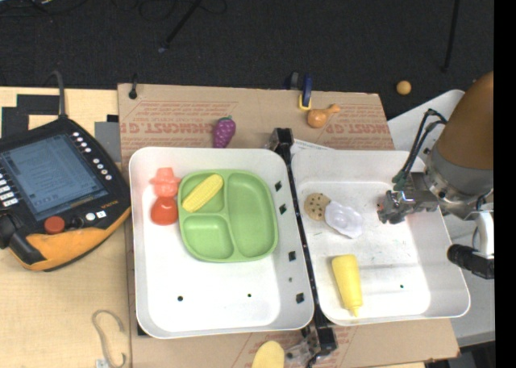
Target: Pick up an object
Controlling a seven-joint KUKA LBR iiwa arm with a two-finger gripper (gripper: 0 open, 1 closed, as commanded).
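My gripper (pixel 393 207) hangs over the right part of the right bin (pixel 439 294), just right of a clear plastic-wrapped object (pixel 344 219). A round cookie (pixel 316 206) lies to the left of that wrap. A yellow bottle (pixel 347 282) lies near the bin's front. In the left bin (pixel 161 302) stands a green divided plate (pixel 242 229) with a yellow corn cob (pixel 201 191) in its upper-left section. A red figure (pixel 164 196) stands left of the plate. Nothing shows between my fingers.
A teach pendant (pixel 52 185) lies on the bench at the left. On the cardboard behind the bins lie purple grapes (pixel 224 131) and an orange gourd-like toy (pixel 321 115). A yellow object (pixel 268 354) sits in front of the bins, a metal hook (pixel 109 334) at the lower left.
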